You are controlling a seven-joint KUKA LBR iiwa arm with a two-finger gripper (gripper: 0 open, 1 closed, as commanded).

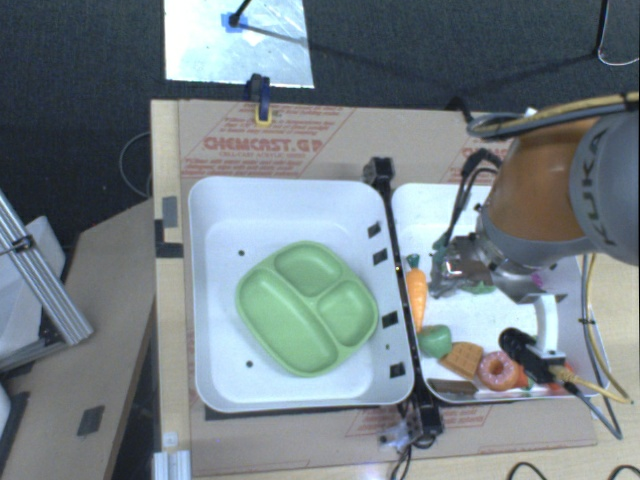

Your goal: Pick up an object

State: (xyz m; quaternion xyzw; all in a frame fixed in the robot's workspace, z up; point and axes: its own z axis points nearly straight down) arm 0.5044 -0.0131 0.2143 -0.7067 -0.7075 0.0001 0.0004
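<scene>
Tabletop: you are looking at a brown board (270, 146) with red printing, set up and left of the pale green three-compartment plastic plate (305, 308) and running on under it.
Room: dark carpet floor (80, 68) lies above and left of the plate. One shiny silver sheet (240, 28) rests on it well above the plate. One blue and yellow clamp (260, 98) grips the board's far edge, also above the plate. A bare aluminium rail (40, 278) stands well to its left.
Bins: you have two shallow white ones. The left bin (230, 218) holds the plate, and the right bin (425, 218) sits just right of the plate past a black divider.
Plate: one, lying flat.
Objects to pick, all right of the plate in the right bin: one orange carrot (416, 296) nearest the divider, one round green piece (434, 341) touching the carrot's lower end, one tan cracker-like piece (463, 358) and one pink-iced ring doughnut (497, 370) farthest right.
Arm: one, grey with an orange band (545, 188), over the right bin.
Pincer (462, 271): it hangs just right of the carrot. You cannot tell whether it is apart or together, and you can see nothing gripped in it.
</scene>
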